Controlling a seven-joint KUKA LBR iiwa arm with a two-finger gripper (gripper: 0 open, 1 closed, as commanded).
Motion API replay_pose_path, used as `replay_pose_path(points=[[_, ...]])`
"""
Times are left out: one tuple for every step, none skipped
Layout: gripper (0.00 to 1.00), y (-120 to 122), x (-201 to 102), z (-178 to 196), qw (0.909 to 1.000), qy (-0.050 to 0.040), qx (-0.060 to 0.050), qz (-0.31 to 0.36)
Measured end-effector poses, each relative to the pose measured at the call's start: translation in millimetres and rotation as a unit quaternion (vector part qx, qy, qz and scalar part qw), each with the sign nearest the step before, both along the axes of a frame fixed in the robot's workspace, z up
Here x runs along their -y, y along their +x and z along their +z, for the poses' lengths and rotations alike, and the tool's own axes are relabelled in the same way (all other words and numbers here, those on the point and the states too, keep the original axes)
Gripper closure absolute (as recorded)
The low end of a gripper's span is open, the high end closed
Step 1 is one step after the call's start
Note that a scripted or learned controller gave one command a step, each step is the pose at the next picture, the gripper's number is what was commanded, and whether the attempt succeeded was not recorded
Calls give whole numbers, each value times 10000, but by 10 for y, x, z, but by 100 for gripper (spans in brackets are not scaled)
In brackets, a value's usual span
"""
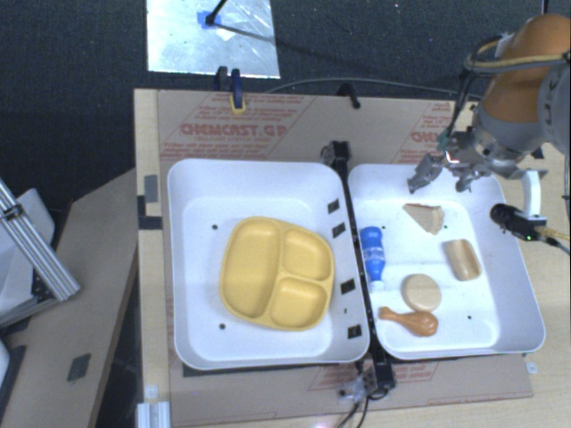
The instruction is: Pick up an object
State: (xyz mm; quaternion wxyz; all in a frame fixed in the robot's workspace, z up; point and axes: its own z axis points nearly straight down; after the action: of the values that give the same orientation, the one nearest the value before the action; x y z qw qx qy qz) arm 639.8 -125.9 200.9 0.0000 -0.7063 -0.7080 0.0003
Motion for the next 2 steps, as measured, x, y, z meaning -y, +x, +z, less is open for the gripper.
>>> replay_pose_path(points=[[0, 45, -37, -429, 10000, 1, 0, 12], [0, 124, -64, -1012, 10000, 3, -7, 20]])
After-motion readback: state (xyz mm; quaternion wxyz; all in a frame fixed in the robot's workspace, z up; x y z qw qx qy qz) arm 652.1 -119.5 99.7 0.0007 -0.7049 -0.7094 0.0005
